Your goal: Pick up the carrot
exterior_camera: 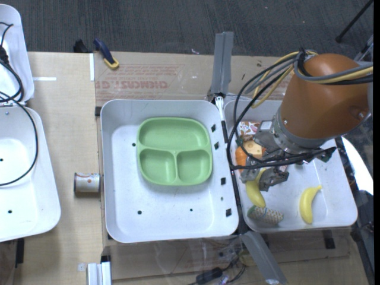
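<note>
The carrot [240, 157] shows as a small orange patch at the left side of the right bin [341, 218], partly hidden under cables and the arm. My gripper [271, 176] hangs low over that bin, just right of and slightly nearer than the carrot. The big orange wrist band [323, 94] covers most of the bin's back half.
A yellow banana [255, 193] lies right below the gripper, and another banana [307, 203] lies further right. A grey speckled object [265, 216] rests at the bin's front. A printed packet [248, 128] sits behind the carrot. The left bin [119, 206] holds a green divided plate [175, 150].
</note>
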`<action>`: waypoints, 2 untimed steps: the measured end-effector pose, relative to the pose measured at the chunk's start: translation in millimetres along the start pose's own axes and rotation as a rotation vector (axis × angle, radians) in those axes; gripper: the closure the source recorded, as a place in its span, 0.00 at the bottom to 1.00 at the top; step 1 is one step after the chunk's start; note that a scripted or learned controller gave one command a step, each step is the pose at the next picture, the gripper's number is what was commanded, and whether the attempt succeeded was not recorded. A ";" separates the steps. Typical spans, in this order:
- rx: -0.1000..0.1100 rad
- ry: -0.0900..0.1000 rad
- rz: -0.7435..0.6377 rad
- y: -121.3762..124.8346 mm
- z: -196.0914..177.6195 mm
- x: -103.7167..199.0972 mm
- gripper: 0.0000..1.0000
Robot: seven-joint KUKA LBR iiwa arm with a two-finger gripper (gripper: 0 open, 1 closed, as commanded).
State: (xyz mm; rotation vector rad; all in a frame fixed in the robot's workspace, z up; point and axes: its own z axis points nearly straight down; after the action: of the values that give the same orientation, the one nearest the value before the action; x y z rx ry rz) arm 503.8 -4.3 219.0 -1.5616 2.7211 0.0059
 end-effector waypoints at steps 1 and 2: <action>0.000 -0.003 0.005 -0.9 -8.6 -1.2 1.00; 0.001 -0.007 0.010 -1.8 -17.5 -2.3 1.00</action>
State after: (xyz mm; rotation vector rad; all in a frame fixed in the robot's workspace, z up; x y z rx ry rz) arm 506.5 -3.3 236.5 -1.5455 2.7230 0.0102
